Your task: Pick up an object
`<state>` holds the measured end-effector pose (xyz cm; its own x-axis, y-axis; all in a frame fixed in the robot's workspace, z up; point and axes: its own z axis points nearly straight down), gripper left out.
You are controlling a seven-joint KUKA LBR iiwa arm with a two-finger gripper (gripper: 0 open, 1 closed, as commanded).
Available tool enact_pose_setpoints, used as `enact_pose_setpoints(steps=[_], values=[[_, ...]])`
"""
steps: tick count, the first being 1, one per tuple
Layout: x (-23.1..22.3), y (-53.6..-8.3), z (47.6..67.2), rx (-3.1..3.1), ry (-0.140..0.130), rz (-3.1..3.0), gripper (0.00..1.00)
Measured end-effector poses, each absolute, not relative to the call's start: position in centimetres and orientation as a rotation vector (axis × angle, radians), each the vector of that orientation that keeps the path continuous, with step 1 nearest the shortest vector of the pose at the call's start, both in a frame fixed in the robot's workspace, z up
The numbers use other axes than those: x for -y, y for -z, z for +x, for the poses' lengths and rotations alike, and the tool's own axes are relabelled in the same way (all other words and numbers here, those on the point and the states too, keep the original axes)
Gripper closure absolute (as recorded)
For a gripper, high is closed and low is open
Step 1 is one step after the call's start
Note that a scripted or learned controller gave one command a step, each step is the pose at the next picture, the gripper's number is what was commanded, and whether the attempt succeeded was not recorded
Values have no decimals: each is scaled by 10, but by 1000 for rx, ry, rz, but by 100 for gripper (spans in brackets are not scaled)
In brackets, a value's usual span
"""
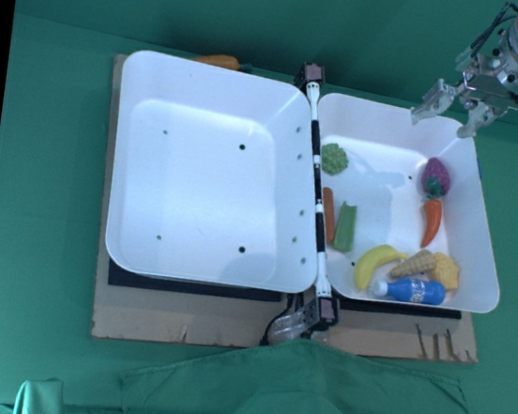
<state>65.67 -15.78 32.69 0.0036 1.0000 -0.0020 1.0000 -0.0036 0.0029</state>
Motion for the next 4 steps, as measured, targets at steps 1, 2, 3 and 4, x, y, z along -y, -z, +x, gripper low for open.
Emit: enact_pose_setpoints(steps=[1,2,3,4], values=[[158,-327,657,-2215,-1,2223,0],[158,-341,657,-2209,-5,2221,100],[157,-346,632,-2213,-1,2225,100],[167,-266,675,-2217,4,2223,100]])
